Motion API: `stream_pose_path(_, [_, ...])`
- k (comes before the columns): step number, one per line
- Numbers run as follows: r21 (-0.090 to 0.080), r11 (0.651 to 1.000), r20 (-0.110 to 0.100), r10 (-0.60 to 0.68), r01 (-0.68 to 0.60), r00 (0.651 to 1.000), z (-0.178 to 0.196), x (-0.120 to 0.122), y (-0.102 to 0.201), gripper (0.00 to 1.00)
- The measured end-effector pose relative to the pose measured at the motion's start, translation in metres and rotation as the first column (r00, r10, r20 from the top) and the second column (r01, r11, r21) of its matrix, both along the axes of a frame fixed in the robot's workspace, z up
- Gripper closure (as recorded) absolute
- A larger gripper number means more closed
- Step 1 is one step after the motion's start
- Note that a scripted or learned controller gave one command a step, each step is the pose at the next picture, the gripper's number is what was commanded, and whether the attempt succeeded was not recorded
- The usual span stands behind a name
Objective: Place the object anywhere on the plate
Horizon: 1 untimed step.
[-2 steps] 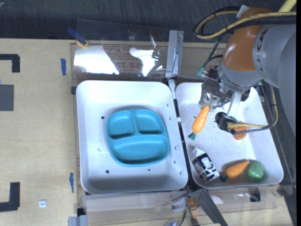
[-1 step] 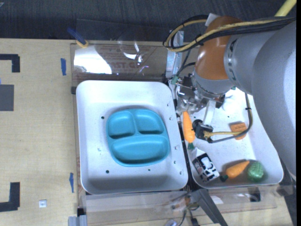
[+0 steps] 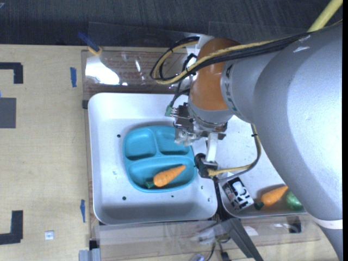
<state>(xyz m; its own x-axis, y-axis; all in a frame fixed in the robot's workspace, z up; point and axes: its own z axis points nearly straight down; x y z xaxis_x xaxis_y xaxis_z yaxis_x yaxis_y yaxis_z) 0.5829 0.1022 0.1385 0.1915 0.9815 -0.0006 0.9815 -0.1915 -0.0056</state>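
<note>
Since the toy carrot [image 3: 169,175] already lies in the large lower compartment of the blue divided plate [image 3: 142,144], its green top toward the plate's near-left corner and its tip pointing toward the arm, the placing itself looks done — my judgement is that this is the release-and-retreat step. The gripper [image 3: 184,135] hangs over the plate's right side, just above the ridge between compartments and a little apart from the carrot; nothing shows between its fingers, and whether they are spread or closed I cannot tell, because the wrist and its orange band [image 3: 209,86] cover them from this angle.

What the next move calls for, as I read it, is a straight lift clear of the plate without brushing the carrot or dragging the plate across the left white bin [image 3: 103,162], where it sits.

A second toy carrot [image 3: 273,195] lies in the right bin [image 3: 255,211], beside a small black-and-white object [image 3: 237,193] — its markings are too small to read. No brand, label or legible writing can be made out elsewhere
</note>
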Motion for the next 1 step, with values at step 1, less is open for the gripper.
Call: stream_pose_path(1, [0.006, 1.0, 0.004, 0.005, -0.005, 1.0, 0.0019, 0.0008, 0.0042, 0.0])
